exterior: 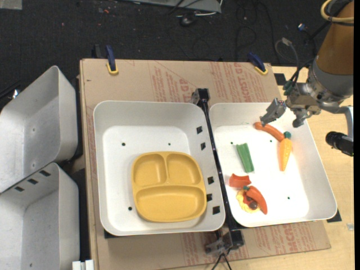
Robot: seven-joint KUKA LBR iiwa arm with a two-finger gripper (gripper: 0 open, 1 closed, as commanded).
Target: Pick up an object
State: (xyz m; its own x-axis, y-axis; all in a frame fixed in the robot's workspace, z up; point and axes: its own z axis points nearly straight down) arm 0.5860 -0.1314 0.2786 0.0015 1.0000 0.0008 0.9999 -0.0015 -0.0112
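Observation:
My gripper [287, 114] hangs over the far right part of the right bin [315, 204], its two fingers spread apart and open with nothing between them. Just below its left finger lies an orange-red sausage-shaped toy [270, 131]. A toy carrot [286, 152] with a green top lies beside it, pointing toward the front. A green stick [244, 157] rests mid-bin. Nearer the front lie a red piece [239, 180] and a red and yellow toy cluster [252, 199].
The left bin [107, 128] holds a yellow divided plate [167, 187]. A black divider [209, 151] runs between the bins. Two spare white bins [34, 134] are stacked off the bench at the left. The arm's orange band [340, 38] rises at the right edge.

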